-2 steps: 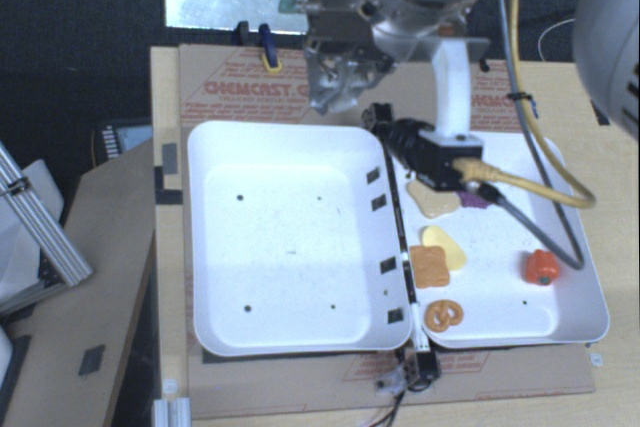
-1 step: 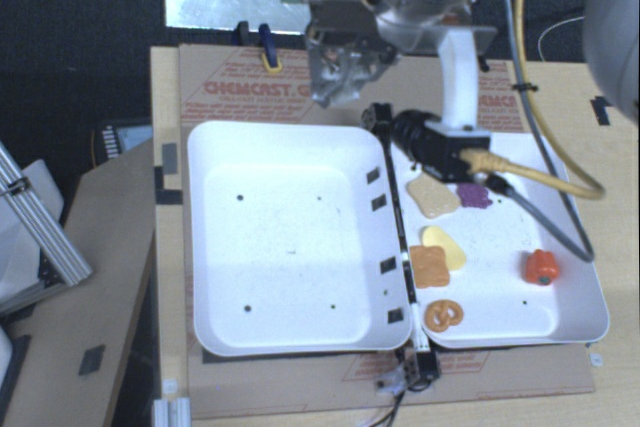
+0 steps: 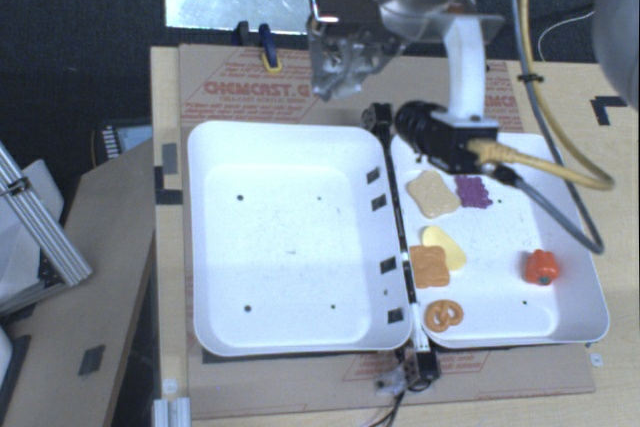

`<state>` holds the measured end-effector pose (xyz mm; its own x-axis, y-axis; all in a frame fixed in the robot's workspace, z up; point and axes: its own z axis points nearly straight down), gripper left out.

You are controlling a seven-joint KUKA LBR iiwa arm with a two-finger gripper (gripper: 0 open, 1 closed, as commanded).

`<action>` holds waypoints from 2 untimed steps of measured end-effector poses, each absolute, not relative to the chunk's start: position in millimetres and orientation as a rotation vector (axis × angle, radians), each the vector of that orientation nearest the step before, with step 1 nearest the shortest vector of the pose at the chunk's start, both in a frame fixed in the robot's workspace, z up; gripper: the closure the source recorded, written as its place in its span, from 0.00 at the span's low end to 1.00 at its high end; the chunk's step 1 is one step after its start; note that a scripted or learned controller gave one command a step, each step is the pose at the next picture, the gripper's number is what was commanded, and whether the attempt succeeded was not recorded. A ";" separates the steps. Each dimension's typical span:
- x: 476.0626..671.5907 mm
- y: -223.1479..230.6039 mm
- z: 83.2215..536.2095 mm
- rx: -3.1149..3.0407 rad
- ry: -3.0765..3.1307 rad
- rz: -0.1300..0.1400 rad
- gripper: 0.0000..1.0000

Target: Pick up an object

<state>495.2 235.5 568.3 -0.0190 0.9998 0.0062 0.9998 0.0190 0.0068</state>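
pincer [image 3: 340, 75] raised behind bins, pretzel [image 3: 443, 316] in right bin [image 3: 575, 315]

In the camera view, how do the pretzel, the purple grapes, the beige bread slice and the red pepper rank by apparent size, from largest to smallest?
1. Beige bread slice, clearly largest.
2. Pretzel, purple grapes and red pepper look about alike; I would not rank them. The pretzel also lies nearer the camera, which may enlarge it slightly.
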 end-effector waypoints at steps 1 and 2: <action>495.1 235.5 568.0 2.198 2.244 0.014 0.00; 495.2 235.9 579.4 2.194 2.248 0.018 1.00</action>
